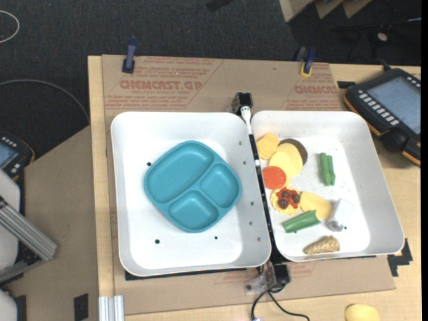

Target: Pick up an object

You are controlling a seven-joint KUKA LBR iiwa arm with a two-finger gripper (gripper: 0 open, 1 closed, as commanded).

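Note:
The right bin [361, 179] holds several toy foods. A yellow round piece [286, 159] overlaps a dark brown disc [299, 149], and a smaller yellow piece [268, 144] lies next to them. Below sit a red tomato slice [274, 177], a pizza slice with red dots [289, 200], a yellow wedge [316, 205], a green pod [301, 222], a tan cone-like piece [322, 246] and a grey piece [334, 214]. A green pickle [327, 168] lies apart toward the right. The left bin [134, 233] bears a teal divided plate [192, 186].
A handheld pendant [391, 109] rests at the right of the bench. Two clamps [129, 57] [307, 60] grip the cardboard's far edge. A yellow object [362, 311] lies at the near right. Cables and a connector [267, 279] sit at the bins' front.

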